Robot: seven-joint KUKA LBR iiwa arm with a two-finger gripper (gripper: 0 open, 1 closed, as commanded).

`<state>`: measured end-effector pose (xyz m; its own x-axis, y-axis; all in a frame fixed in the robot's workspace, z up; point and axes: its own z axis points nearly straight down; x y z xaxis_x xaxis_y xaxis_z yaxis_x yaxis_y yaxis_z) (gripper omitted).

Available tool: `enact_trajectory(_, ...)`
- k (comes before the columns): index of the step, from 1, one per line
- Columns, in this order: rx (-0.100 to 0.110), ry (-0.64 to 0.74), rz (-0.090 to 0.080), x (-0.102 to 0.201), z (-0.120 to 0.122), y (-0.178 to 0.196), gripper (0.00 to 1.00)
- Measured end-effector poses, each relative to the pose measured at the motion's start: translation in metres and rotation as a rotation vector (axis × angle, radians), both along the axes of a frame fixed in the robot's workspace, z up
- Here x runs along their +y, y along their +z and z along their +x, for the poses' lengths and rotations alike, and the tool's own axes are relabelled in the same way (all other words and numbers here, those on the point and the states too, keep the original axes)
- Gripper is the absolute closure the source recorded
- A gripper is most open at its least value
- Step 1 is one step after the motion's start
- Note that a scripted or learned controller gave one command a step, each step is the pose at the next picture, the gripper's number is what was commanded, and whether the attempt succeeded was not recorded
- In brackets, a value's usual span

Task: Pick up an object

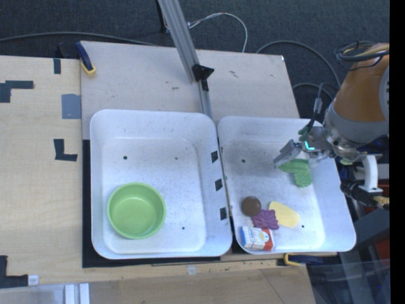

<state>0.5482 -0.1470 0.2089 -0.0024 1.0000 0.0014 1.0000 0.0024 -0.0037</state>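
- We see the arm (362, 100) reach in from the right, its grey body and orange band hanging over the upper right corner of the right bin (329, 233).
- The gripper (292, 154) sits low over that bin's upper half, its dark fingers pointing left and down; we cannot tell from this angle whether they are spread or closed.
- Just beside the gripper, below and to its right, lies a green leafy toy (299, 171). It is close to the fingers, perhaps touching, but we cannot make it out between them.
- Nearer the front of the same bin we find a cluster: a small brown ball (251, 205), a purple toy (266, 220) just beside it, a yellow piece (285, 215) touching the purple one on the right, and a small white carton with red and blue print (256, 238) against the front wall.
- This cluster lies apart from the gripper, with bare bin floor between them.
- The left bin (152, 125) holds a green bowl (136, 210), upright, in its front left corner.
- A grey metal post (180, 27) rises at a slant from the surface (247, 81) behind the two bins, with cables trailing across the dark floor beyond.
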Motion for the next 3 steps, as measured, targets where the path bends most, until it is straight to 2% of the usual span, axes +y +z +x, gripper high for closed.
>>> enact_trajectory(1,-0.002,0.0,-0.001,0.0,0.0,0.001,0.0)
enact_trajectory(3,0.004,-0.001,-0.001,0.003,-0.006,-0.118,0.0)
